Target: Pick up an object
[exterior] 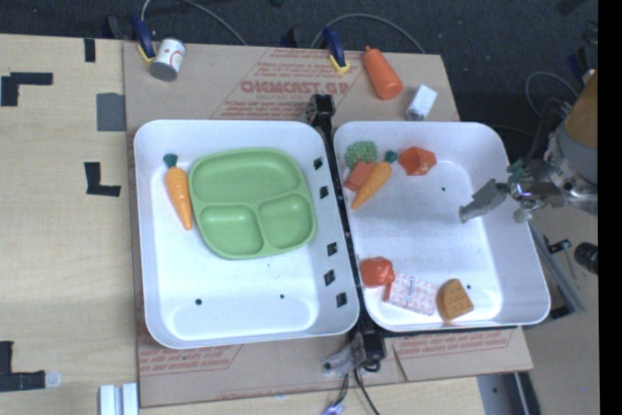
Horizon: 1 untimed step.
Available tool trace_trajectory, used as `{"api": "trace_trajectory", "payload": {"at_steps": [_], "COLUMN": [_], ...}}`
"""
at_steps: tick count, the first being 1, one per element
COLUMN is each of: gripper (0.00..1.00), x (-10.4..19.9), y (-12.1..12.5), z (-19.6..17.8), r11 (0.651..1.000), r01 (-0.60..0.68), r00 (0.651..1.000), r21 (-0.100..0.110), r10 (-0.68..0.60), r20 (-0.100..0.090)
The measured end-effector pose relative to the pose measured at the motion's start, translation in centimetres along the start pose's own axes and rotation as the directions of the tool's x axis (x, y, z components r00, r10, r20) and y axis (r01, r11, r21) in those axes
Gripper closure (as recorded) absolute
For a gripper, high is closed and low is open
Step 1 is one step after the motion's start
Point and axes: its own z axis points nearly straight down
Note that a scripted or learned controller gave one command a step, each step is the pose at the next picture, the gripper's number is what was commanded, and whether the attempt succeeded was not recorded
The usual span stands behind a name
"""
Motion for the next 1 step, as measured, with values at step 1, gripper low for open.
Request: {"api": "trace_trajectory", "payload": {"at_steps": [1], "gripper": [0.0], "x": [-2.27], "y": [9.24], "z": [5.17], "r11": [1.0], "r01": [0.001], "r00": [1.0], "r21": [0.0], "r10": [-0.001], "r20": [0.0]}}
